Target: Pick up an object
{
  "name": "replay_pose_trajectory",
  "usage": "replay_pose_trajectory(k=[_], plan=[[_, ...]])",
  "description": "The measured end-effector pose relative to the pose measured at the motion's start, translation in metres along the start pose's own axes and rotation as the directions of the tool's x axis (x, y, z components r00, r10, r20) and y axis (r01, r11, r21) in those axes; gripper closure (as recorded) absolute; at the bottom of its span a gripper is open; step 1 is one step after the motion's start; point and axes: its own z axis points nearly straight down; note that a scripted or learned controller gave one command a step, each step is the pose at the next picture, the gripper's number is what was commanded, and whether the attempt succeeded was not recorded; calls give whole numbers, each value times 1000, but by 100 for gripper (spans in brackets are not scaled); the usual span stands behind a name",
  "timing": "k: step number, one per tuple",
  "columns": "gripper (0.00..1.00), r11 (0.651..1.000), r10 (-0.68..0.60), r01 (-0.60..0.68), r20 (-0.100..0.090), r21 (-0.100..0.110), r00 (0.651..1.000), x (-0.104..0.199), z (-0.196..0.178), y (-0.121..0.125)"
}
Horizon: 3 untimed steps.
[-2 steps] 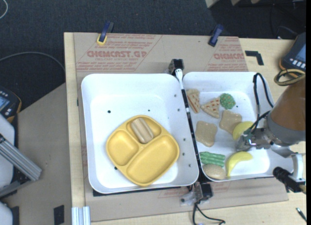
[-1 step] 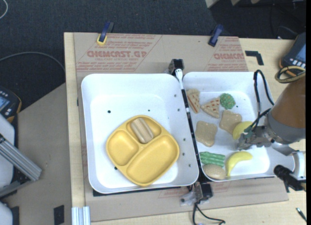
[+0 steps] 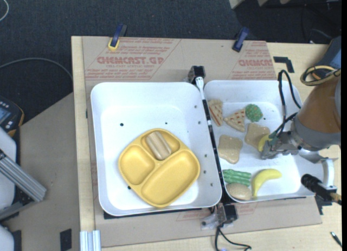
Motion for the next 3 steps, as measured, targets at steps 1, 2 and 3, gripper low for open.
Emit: replay_pose_trajectory(k=[1,2,3], plan=[[100,1000,5,-5,3,0,1000,-57,-1,6],[100,1000,2,-2,-6,8,1000,-16,0,-30],[100,1000,-3,3,-6,6,1000,42,0,-28]])
